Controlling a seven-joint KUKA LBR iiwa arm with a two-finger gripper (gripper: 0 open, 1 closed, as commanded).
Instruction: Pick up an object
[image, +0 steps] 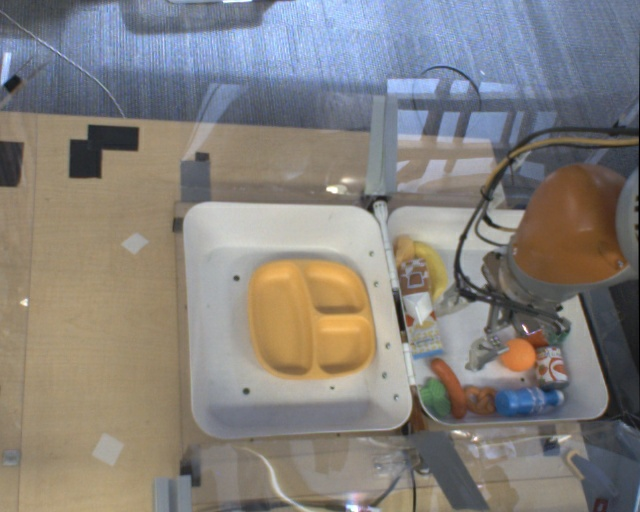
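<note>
Lying along the near rim of the right white bin (597, 400) are a blue plastic bottle (526, 402) and an orange-red sausage-shaped toy (449, 387). I am lowering nothing I can confirm: my gripper (497, 345) is hanging just beside a small orange ball (518, 355), and whether it is released or clenched I cannot tell. Sitting in the left white bin (215, 320) is a yellow divided plastic tray (310, 318).

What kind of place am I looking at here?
Probably a robotics lab test bench: a grey-and-orange robot arm reaches over two white bins, one holding toy food, with loose cables about.
</note>
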